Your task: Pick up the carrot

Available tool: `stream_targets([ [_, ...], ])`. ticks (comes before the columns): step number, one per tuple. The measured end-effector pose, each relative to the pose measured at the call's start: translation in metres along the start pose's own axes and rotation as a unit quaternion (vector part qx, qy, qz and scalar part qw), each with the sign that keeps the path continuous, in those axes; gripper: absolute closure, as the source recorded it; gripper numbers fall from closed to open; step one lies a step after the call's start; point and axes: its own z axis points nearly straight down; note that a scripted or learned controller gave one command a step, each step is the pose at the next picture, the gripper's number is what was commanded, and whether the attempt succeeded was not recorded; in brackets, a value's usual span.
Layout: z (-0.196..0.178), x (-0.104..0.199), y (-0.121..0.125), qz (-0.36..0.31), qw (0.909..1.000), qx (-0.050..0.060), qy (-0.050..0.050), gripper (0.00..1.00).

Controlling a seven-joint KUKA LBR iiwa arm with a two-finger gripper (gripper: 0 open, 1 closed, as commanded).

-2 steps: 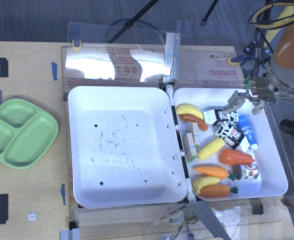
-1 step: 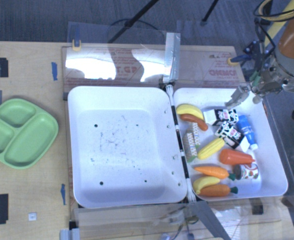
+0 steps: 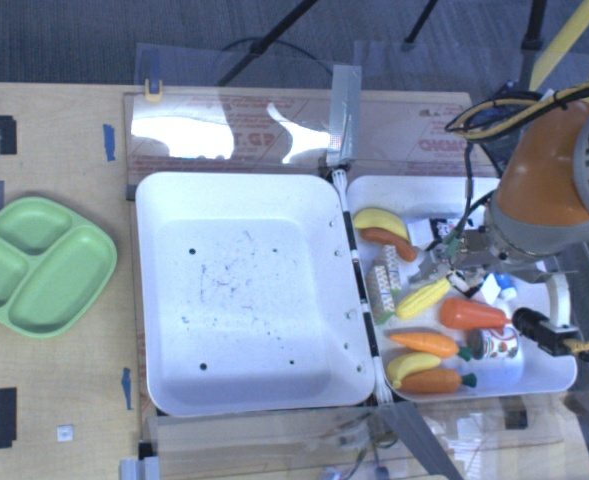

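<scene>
An orange carrot (image 3: 425, 343) with a green stem end lies near the front of the right bin (image 3: 554, 373). A second, darker orange carrot-shaped piece (image 3: 436, 380) lies against the front wall. A thicker orange-red piece (image 3: 471, 314) sits just behind them. My gripper (image 3: 452, 259) hangs over the middle of the right bin, above a yellow corn cob (image 3: 422, 296) and behind the carrots. It is dark and blends with the clutter below it. Nothing is seen held in it.
The right bin also holds a yellow banana (image 3: 379, 220), a brown sausage (image 3: 387, 238), another banana (image 3: 406, 366), a small can (image 3: 500, 346) and a blue-capped bottle (image 3: 500, 289). The left bin (image 3: 244, 278) adjoins it. A green divided plate (image 3: 40, 265) lies far left on the bench.
</scene>
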Motion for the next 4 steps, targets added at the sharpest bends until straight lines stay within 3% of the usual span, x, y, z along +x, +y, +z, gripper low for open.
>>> stream_targets([
  [1,0.034,-0.004,0.014,-0.115,0.9934,-0.004,-0.001,0.0],
  [2,-0.029,0.02,-0.055,-0.317,0.9485,0.0,0.0,0.0],
  [3,0.067,0.005,-0.054,-0.366,0.9306,-0.005,-0.002,0.0],
  [4,0.042,0.007,-0.048,-0.175,0.9846,-0.001,0.0,0.0],
])
